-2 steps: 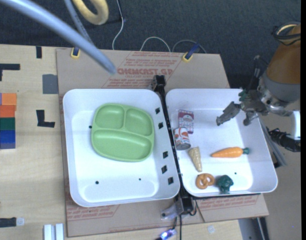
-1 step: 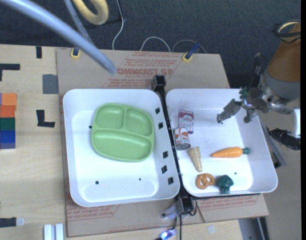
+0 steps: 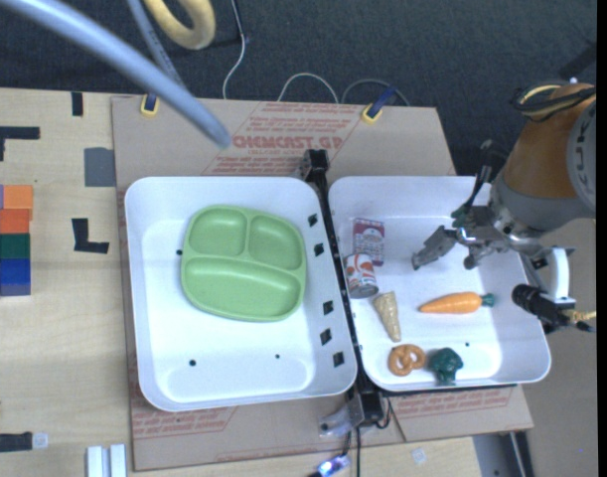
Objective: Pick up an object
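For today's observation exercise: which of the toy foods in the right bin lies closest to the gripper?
The orange carrot, lying just below the gripper; the can, cone, pretzel and broccoli sit farther off.

A single fixed camera looks down from above the tabletop point(image 3: 55, 366) at a slant, far enough back to take in both white bins whole. The black divider point(image 3: 328, 266) between the bins runs nearly up the middle of the view, leaning slightly. Left of the divider lies the left bin point(image 3: 154, 356); right of it lies the right bin point(image 3: 512, 361). Above the divider, a strip of dark floor point(image 3: 432, 28) fills the top of the view. Blurred grey bars point(image 3: 104, 38) cross well above and left of the divider, close to the lens. The arm point(image 3: 551, 167) enters from right of the divider.
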Available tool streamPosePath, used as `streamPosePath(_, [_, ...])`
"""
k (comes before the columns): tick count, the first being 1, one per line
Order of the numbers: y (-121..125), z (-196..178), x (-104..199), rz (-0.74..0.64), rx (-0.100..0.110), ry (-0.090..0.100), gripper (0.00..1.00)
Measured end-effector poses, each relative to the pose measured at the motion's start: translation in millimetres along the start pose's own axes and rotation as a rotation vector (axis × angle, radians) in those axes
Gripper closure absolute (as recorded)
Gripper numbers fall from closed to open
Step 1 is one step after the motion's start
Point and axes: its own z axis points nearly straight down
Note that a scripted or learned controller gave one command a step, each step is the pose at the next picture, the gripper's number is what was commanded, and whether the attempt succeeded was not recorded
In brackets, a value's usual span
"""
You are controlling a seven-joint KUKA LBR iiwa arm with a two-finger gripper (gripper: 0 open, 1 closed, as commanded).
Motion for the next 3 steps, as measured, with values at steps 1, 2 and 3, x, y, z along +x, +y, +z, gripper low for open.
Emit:
streamPosePath(1, [-9.8, 63.9, -0.8, 0.001, 0.002, 0.001, 0.0])
streamPosePath(2, [-9.2, 80.5, -0.9, -0.001, -0.007, -0.003, 0.0])
streamPosePath(3, [-8.2, 72.0, -1.4, -0.002, -0.008, -0.004, 1.0])
